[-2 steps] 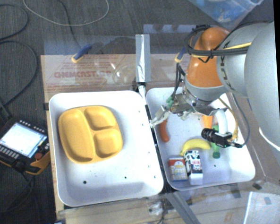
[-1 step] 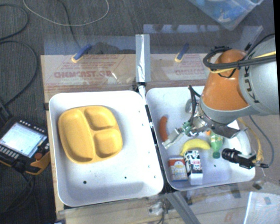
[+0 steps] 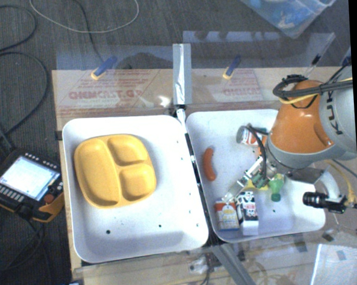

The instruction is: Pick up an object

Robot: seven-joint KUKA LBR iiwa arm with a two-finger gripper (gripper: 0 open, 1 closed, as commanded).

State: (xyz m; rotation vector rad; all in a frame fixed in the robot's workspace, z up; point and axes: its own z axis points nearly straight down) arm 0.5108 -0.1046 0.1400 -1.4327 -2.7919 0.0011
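I'm seeing the gripper [image 3: 248, 180] hanging low in the right bin [image 3: 226, 136], just above the cartons [image 3: 238, 211]. I can't tell its state.

Dark grey carpet floor [image 3: 15, 34] crossed by cables [image 3: 87, 24]; a clear plastic box [image 3: 290, 2] upper right, a handheld screen pendant [image 3: 25, 181] at left.

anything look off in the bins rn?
Nothing damaged or spilled. The yellow tray sits slightly askew in the left bin; the small cartons lie jumbled at the right bin's front, by the gripper.
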